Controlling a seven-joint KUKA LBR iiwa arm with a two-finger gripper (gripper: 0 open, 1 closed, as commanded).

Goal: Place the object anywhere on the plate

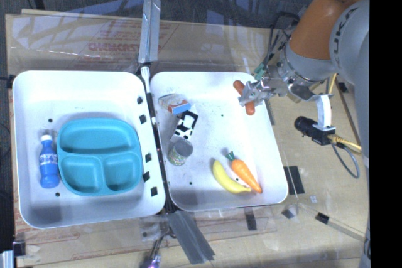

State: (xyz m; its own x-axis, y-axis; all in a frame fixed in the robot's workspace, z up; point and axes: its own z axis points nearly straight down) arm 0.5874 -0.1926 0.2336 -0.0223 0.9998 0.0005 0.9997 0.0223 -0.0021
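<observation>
A blue plate with three compartments lies in the left bin. At the right bin's far right corner, my gripper is shut across the middle of an orange-red sausage-shaped object. One end of the object sticks out up-left of the fingers and the other end shows below them near the bin's right rim. The grey arm with its orange band comes in from the upper right.
A blue bottle lies left of the plate in the left bin. The right bin holds a banana, a carrot, a small can, a black-and-white item and a small blue-and-orange box. Cables lie on the bench at right.
</observation>
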